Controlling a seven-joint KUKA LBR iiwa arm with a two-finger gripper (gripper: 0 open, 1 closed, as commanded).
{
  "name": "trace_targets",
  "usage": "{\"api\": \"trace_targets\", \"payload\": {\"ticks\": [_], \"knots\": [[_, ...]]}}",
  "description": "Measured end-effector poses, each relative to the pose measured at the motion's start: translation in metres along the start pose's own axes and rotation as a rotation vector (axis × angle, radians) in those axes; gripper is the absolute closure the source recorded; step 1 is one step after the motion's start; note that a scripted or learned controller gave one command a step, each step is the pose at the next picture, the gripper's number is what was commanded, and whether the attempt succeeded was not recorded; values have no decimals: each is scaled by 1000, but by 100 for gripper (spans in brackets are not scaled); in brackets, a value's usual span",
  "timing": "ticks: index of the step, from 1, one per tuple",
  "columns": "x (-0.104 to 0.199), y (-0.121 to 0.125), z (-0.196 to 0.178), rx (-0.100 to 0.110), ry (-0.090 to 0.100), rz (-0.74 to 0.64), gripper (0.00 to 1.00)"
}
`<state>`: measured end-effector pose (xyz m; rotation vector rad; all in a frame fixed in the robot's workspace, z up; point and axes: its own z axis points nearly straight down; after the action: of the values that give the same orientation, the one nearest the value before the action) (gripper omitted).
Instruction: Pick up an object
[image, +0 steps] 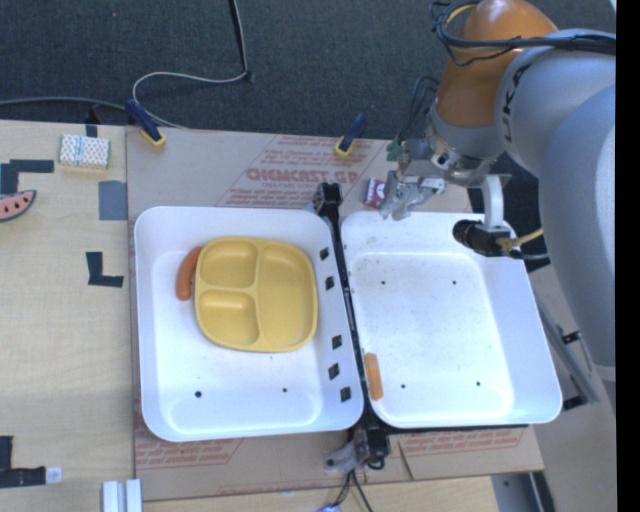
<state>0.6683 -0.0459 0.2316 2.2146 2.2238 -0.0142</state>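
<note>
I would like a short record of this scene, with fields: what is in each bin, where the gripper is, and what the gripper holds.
left bin: a yellow divided plate and an orange sausage-shaped piece lying against the plate's left edge
right bin: a small orange piece at its left wall, near the front
gripper: above the back left corner of the right bin, close to the divider between the bins
held object: none visible at the gripper
arm: reaches in from the right of the view
</note>
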Motion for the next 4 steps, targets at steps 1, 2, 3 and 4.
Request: {"api": "trace_targets", "payload": {"ticks": [1,2,3,4], "knots": [[0,0,0,0,-1,0,0],[50,0,48,-1,9,2,0],[50,0,38,-1,10,1,100],[50,0,38,-1,9,1,0]]}}
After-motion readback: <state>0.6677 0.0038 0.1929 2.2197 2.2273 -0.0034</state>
